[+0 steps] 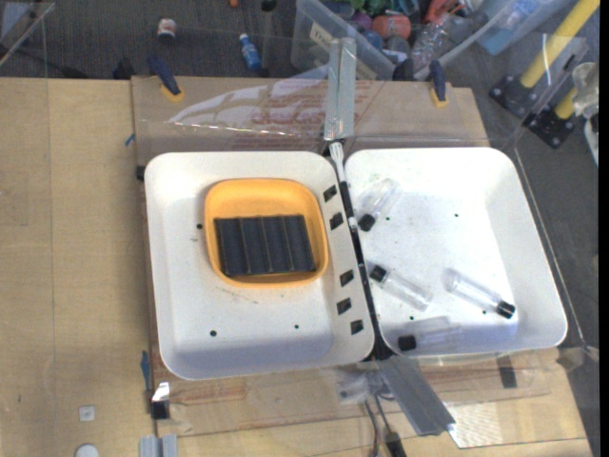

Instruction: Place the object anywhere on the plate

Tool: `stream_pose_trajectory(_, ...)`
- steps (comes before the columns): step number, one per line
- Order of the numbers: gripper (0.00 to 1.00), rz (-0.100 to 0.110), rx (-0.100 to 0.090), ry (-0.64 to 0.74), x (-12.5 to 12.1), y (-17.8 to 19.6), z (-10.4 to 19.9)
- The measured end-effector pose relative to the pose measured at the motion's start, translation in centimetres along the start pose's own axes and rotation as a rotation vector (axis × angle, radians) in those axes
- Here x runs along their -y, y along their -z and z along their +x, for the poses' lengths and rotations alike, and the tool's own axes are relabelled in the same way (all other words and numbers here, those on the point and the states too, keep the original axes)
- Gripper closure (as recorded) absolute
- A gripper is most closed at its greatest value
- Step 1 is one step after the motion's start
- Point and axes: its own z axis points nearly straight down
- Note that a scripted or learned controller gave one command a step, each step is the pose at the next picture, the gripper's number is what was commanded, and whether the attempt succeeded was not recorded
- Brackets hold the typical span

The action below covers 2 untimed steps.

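Camera view takes in the wooden desk [67, 208], then my landmark, the shallow white left bin [181, 331]. Inside it sits the square orange plate [266, 193], a dark ribbed rectangular block [265, 246] already on it. Right of that bin, four clear plastic vials with black caps [400, 286] lie scattered. I cannot tell my claw's state. I'd pick one vial, gripping across its middle.
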Motion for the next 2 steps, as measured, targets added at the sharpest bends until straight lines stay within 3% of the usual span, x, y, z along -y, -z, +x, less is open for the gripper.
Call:
stream_pose_trajectory(1, 1.00, -0.002, 0.001, 0.391, -0.01, -0.05, 0.00)
stream_pose_trajectory(2, 1.00, -0.005, 0.001, 0.508, -0.21, -0.07, -0.38)
